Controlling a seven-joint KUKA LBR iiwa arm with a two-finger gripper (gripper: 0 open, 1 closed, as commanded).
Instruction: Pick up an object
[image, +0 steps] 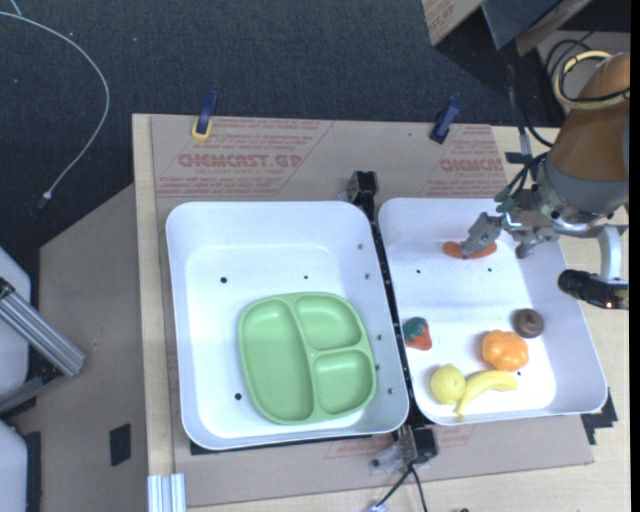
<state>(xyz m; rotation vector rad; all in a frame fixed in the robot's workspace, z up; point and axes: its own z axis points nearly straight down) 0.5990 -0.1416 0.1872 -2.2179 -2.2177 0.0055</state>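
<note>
My gripper (504, 236) hangs over the far part of the right bin (455, 300), with its two fingers spread open. A flat orange-red piece (468, 251) lies on the bin floor just under the left finger (482, 233), and it is not between the fingers. Nearer the front of the same bin lie a red strawberry-like toy (417, 334), an orange pepper (504, 349), a small brown round piece (528, 322), a yellow lemon (447, 382) and a banana (488, 388).
The left bin (200, 300) holds a green divided plate (305, 355). A black clamp (363, 186) sits where the two bins meet at the back. Blue clips (445, 119) hold the cardboard at the rear edge.
</note>
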